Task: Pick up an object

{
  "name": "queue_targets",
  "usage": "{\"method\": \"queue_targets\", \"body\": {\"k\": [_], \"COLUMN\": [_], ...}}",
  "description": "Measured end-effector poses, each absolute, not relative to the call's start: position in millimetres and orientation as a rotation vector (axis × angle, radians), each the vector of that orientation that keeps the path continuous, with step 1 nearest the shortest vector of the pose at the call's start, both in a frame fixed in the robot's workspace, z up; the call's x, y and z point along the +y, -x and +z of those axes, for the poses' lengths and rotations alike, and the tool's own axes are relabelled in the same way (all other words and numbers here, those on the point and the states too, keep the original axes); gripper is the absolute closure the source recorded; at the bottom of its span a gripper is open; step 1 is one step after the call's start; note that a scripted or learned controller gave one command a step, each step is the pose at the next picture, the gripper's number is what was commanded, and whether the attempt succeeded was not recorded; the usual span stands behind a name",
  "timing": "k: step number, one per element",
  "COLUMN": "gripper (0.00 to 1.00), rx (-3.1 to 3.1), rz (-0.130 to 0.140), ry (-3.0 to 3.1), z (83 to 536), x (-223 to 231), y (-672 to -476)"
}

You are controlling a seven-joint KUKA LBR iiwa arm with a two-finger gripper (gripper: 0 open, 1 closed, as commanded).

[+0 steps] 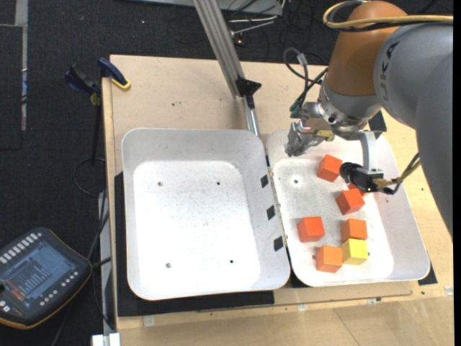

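Pincer (297,147): poised over the right bin's (403,229) far left corner; its state cannot be told.
Blocks: five orange, one yellow (356,251), seen right of and nearer than the pincer, nearest orange block (330,168) just beside.

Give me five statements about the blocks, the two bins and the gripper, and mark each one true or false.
1. All the blocks lie in the right bin. True.
2. The yellow block sits alone, apart from the others. False: it touches orange blocks at the bin's near end.
3. The gripper hangs over the right bin's far left corner. True.
4. There are three yellow blocks. False: one yellow, five orange.
5. The left bin holds an orange block. False: the orange blocks are all in the right bin.
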State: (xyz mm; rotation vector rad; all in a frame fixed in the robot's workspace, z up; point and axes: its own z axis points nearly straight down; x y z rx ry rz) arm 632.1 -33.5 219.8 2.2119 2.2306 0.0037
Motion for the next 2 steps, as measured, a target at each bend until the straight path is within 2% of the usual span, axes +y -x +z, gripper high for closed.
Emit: {"method": "queue_targets", "body": {"k": [1,2], "gripper": [1.0,1.0], "rx": [2.23,2.229], "rz": [0.004,0.009], "ry": [-2.212,-2.212], "z": [213.0,229.6], "x": [20.4,76.2], "y": [-643.1,-659.7]}}
